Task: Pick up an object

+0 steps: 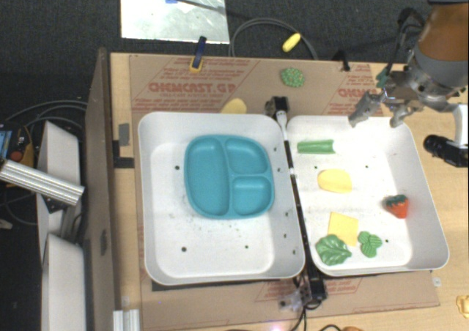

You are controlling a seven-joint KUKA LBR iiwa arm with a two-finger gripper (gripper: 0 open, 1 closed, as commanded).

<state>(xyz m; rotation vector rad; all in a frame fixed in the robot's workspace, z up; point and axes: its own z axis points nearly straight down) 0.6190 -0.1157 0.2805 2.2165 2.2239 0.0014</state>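
My gripper [381,113] hovers over the far right corner of the right bin [425,198], open, with nothing between its fingers. Below it in that bin lie a green bean-like piece [316,147], a yellow oval piece [334,181], a red strawberry-like piece [397,206], a flat yellow square [343,226], a green leaf [333,250] and a smaller green piece [369,244]. The nearest of these, the green bean-like piece, lies to the gripper's left and nearer the camera. The left bin [165,249] holds a teal divided plate [228,176].
Behind the bins, a round green piece [292,77] and a pale yellow piece [234,107] rest on the cardboard sheet [183,88]. A yellow piece [292,42] and a foil sheet [174,0] lie on the dark floor beyond. A black clamp [278,108] sits between the bins' far corners.
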